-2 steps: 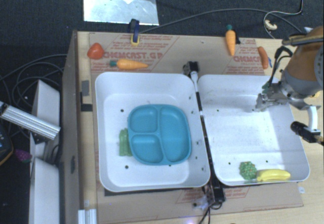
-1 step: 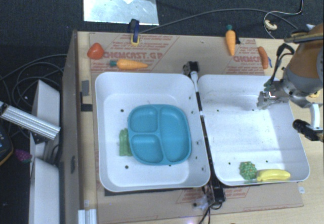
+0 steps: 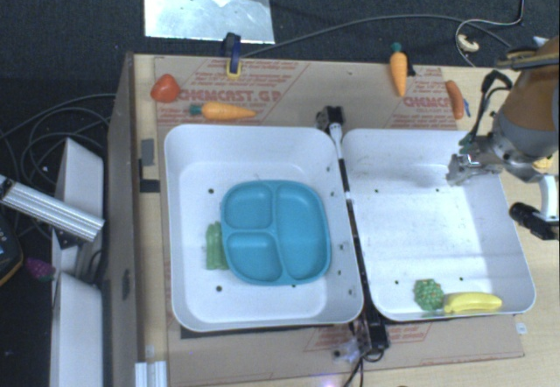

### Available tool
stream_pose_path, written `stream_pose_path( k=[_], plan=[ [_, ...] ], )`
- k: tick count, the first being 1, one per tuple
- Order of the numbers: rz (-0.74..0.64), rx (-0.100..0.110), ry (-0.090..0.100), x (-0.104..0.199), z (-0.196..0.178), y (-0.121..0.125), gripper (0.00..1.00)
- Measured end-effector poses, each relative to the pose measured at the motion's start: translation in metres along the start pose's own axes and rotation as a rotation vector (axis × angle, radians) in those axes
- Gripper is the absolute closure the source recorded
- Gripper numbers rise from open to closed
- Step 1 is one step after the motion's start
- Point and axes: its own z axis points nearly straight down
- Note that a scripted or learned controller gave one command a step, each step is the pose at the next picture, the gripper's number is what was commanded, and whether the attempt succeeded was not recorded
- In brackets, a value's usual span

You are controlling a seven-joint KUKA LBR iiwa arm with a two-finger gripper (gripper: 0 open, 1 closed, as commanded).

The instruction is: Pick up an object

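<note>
Dark carpet surrounds the surface (image 3: 262, 87), where the pincer (image 3: 462, 168), its state impossible to tell, hangs over the right bin (image 3: 411, 228), well apart from the banana (image 3: 473, 302) and broccoli (image 3: 428, 293) at its near edge.

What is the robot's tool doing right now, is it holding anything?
Tool: over the right bin, nothing seen in it; open or shut cannot be told.
</note>
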Motion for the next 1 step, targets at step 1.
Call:
stream_pose_path(
  k=[1],
  plan=[
    [-0.003, -0.003, -0.001, -0.0001, -0.0108, 0.0011, 1.00]
  ],
)
